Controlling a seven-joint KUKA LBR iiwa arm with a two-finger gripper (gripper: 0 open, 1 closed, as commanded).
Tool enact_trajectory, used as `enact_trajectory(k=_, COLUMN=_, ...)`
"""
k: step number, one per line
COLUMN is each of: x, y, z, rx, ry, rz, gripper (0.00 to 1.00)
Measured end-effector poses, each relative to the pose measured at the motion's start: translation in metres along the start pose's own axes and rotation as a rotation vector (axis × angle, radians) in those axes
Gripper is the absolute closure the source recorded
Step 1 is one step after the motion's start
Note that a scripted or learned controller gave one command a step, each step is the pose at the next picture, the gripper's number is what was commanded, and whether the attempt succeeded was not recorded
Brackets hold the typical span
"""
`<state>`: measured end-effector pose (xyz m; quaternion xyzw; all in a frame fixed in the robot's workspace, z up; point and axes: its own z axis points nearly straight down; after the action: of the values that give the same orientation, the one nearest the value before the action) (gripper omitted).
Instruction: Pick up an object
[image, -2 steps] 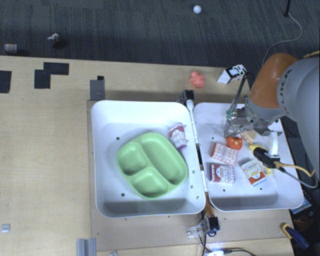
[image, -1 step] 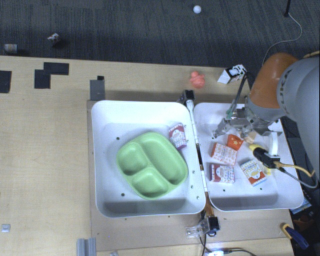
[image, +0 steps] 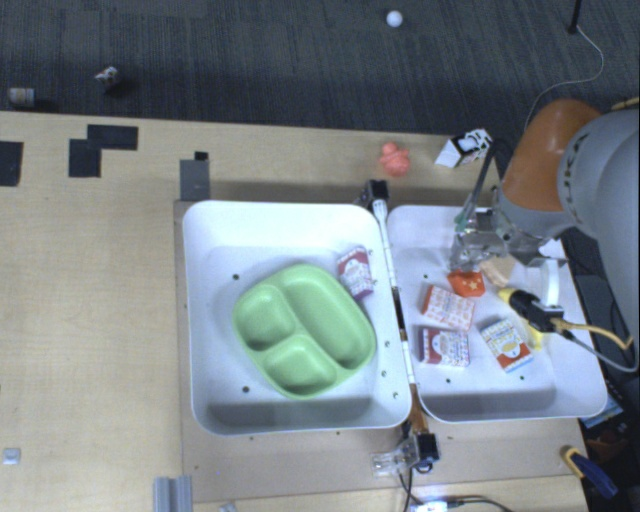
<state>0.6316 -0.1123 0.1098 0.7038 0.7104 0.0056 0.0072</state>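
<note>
- Camera view, general: a pale wooden bench (image: 90, 330) bears two shallow white bins side by side, touching along their inner rims
- Camera view, left bin (image: 215, 250): a green divided plate (image: 300, 328) with three compartments lies in the middle, set at a slant. A small red-and-white packet (image: 355, 272) rests just beside the plate's upper right edge, near the wall shared with the other bin
- Camera view, right bin (image: 500, 405): the grey arm (image: 590, 170) reaches in from the right, with its orange band (image: 545, 150) above the wrist
- Camera view, gripper (image: 468, 262): it points down into the upper middle of the right bin. Whether it is released or clenched cannot be told at this angle, and nothing can be made out in its grasp
- Camera view, task's thing: a small orange-red object (image: 466, 285) lies on the floor of the right bin directly under the gripper tip. Whether the two are touching or just apart cannot be told
- Camera view, other contents of the right bin: a red-and-white sachet (image: 446, 306) lies just below the orange-red object. A second sachet (image: 443, 347) lies near it, toward the front wall. A white packet with a yellow-and-orange print (image: 505, 343) lies tilted to their right
- Camera view, outside the bins: a small pink object (image: 395, 158) sits on the bench beyond the bins' far rims, with a black-and-white tag (image: 465, 146) near it to the right. Black tape patches (image: 100, 148) mark the bench at far left
</note>
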Motion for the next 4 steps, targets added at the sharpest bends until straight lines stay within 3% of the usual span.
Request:
enact_trajectory(k=1, x=0.000, y=0.000, z=0.000, rx=0.000, ry=0.000, rz=0.000, gripper=0.00)
enact_trajectory(k=2, x=0.012, y=-0.054, z=0.022, rx=0.010, ry=0.001, rz=0.007, gripper=0.00)
enact_trajectory(k=3, x=0.012, y=-0.051, z=0.010, rx=0.003, ry=0.000, rz=0.006, gripper=1.00)
enact_trajectory(k=4, x=0.012, y=-0.052, z=0.010, rx=0.003, ry=0.000, rz=0.006, gripper=0.00)
